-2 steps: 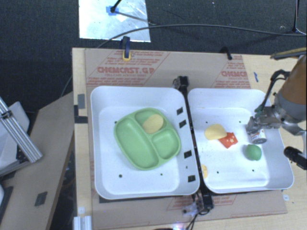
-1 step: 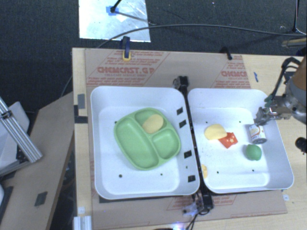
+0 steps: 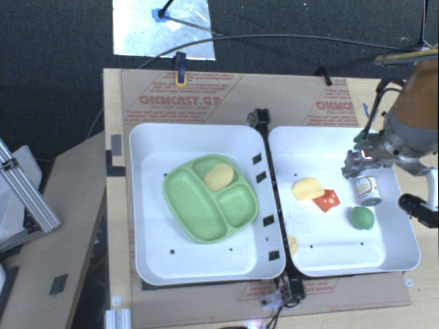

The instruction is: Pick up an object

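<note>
One can [image 3: 368,190] just below claw [image 3: 359,164]

light: even, bright overhead | glare: foil sheet [image 3: 163,18] at 11 o'clock | shadows: faint | focus: slightly soft, grainy

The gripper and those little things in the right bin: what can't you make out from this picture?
- Gripper, camera view: too small and blurred to tell open from shut, or whether it touches the small can below it.
- Can's label: too small to read.
- Arm: cut off by the right edge.
- Red item: too small to identify.
</note>
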{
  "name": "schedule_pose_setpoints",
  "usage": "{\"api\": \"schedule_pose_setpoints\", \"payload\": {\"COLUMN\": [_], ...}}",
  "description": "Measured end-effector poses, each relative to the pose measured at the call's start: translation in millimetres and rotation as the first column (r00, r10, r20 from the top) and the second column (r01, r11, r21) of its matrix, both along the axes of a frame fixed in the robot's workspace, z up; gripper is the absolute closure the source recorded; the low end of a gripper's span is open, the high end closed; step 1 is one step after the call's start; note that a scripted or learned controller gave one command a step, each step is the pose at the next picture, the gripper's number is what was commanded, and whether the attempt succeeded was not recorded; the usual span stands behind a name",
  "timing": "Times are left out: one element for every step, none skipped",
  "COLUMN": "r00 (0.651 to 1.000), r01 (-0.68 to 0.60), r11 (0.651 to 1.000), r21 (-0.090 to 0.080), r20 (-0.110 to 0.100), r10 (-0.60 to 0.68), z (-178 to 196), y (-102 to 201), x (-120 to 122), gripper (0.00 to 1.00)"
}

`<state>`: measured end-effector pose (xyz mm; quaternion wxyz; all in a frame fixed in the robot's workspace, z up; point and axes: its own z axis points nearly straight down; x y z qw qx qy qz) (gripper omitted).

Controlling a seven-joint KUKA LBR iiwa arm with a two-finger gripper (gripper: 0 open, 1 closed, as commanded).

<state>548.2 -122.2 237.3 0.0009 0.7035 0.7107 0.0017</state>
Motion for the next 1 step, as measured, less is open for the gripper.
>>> {"api": "schedule_pose_setpoints", "payload": {"r00": [1.0], "r01": [0.001], "r11": [1.0], "r21": [-0.001], "r20": [-0.002], "r10": [-0.001], "z": [-12.3], "y": [51.7], "x": [-4.8], "gripper": [1.0]}}
